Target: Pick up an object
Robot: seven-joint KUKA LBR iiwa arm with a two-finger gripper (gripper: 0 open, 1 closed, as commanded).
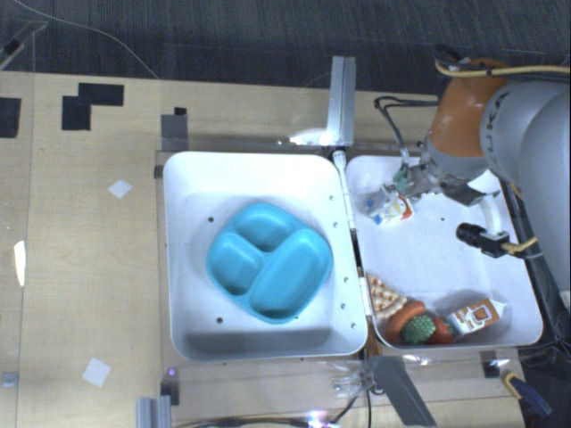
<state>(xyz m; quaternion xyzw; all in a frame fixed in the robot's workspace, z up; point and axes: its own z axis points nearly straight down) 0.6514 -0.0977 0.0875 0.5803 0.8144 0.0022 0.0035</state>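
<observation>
My gripper reaches down into the far left part of the right bin, below the arm's orange band. Right at its tip lies a small white packet with blue and red print; whether it is touching or gripped I cannot tell. At the near edge of the same bin sit a tan waffle-like piece, an orange and green toy vegetable and a small orange-and-white carton.
The left bin holds a blue divided plate at its middle. A metal post stands behind the wall between the bins. The grey arm and a black cable fitting overhang the right bin's far right side.
</observation>
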